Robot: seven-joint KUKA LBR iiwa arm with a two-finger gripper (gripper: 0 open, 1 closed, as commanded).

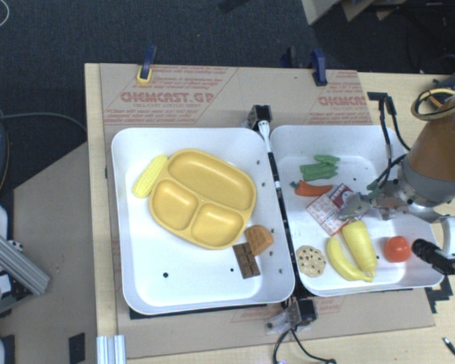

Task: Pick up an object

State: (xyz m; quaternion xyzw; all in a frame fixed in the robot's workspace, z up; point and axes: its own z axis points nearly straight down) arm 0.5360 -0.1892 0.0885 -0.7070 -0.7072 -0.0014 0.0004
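Honestly, with my tool [358, 205] low over the red-and-white packet [330, 207], I can't tell its state, and the crowding yellow pepper [359, 244] just below might spoil the grab.

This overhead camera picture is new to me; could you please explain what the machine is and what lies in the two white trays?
One fixed camera looks down at a slant on a bench. The grey and orange shape at the right is a robot arm; its gripper hangs over the right bin, just above a small packet. That bin also holds a green bean pod, a red pepper, a cookie, a banana, a yellow pepper and a tomato. The left bin holds a yellow divided plate, a corn cob, bread and a chocolate bar. Nothing is clearly held.
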